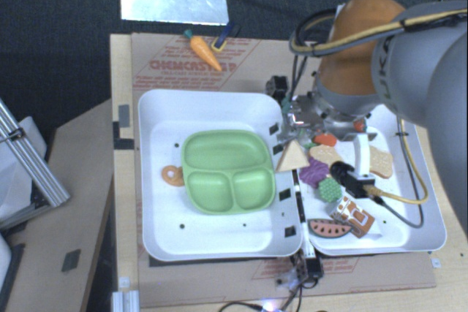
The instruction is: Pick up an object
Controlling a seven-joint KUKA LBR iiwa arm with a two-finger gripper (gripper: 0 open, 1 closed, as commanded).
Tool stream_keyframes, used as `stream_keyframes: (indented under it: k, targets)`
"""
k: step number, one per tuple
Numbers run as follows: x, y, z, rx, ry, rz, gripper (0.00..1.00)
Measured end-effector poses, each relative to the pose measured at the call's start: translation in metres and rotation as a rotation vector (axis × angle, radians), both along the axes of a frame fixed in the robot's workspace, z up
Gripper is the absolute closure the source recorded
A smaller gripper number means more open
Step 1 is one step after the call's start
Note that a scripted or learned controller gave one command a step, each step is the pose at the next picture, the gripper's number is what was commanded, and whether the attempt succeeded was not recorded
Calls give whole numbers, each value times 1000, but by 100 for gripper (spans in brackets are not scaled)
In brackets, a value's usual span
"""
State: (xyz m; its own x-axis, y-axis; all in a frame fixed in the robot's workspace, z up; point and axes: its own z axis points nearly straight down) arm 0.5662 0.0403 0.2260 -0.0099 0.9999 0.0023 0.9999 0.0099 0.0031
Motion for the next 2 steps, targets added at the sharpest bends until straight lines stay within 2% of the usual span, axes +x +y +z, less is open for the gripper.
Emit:
stream_keyframes:
  k: [1,2]
  targets:
    - [8,52,-12,0,2,0,100]
    - [15,52,8,-1,0,-4,100]
